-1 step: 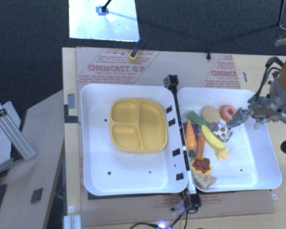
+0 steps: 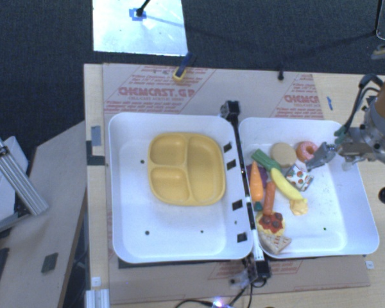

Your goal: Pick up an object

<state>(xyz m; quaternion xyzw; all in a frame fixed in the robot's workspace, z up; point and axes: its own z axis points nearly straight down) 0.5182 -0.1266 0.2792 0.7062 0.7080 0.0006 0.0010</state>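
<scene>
Your gripper (image 2: 321, 154) hangs low in the right bin (image 2: 346, 236), fingers parted a little with nothing between them, so no pick is made yet. Just beside its tips lie one doughnut (image 2: 305, 150) and one small patterned block (image 2: 298, 179); farther out, one banana (image 2: 286, 188), one bun (image 2: 283, 153), two carrots (image 2: 256, 181). Well beyond, one yellow tray (image 2: 183, 169).
</scene>
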